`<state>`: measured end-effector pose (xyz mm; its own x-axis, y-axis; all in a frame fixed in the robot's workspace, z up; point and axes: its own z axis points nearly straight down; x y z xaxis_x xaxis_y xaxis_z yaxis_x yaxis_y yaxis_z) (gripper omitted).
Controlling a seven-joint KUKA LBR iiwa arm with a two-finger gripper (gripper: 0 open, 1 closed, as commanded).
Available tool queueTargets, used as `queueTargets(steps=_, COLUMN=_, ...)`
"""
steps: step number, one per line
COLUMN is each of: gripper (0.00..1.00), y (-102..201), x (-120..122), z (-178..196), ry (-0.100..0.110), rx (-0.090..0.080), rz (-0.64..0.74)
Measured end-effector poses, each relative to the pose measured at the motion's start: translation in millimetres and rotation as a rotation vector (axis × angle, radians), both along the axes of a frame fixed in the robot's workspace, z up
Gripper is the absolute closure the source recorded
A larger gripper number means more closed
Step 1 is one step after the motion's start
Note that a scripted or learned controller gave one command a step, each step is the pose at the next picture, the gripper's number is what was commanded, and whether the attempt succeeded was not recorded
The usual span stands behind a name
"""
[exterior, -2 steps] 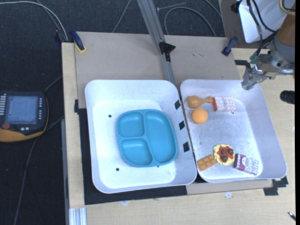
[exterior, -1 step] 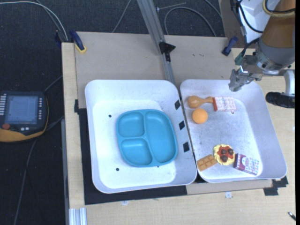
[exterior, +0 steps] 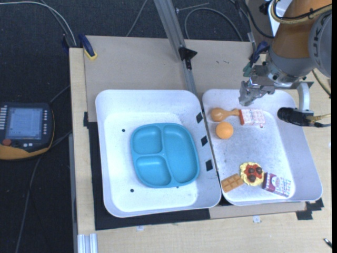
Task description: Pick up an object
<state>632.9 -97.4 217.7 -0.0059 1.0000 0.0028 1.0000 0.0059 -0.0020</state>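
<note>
My gripper (exterior: 251, 96) hangs over the far edge of the right bin (exterior: 310, 167), just above and left of a small white and red carton (exterior: 253, 117). Nothing shows between its fingers. An orange ball (exterior: 225, 130) lies below a tan wooden maraca-like piece (exterior: 223, 113) at the bin's left side. Near the front of that bin sit a yellow tart with red berries (exterior: 251, 173), a brown waffle piece (exterior: 231, 183) and a maroon and white packet (exterior: 277, 184).
The left bin (exterior: 113, 194) holds a blue divided plate (exterior: 164, 154). A slanted metal pole (exterior: 174, 30) crosses the bench behind the bins. A handheld control pendant (exterior: 23, 128) lies off the bench at far left.
</note>
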Motion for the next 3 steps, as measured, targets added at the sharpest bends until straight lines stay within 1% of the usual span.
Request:
queueTargets(steps=1, gripper=1.0, y=46.8, x=-2.2, z=-3.9, ry=0.0, rx=-0.001, rz=0.0)
queueTargets(steps=2, gripper=1.0, y=106.9, x=-5.9, z=-6.9, ry=0.0, rx=0.0, rz=0.001)
queueTargets(steps=3, gripper=1.0, y=153.5, x=4.7, z=-4.5, ry=-0.004, rx=0.0, rz=0.0)
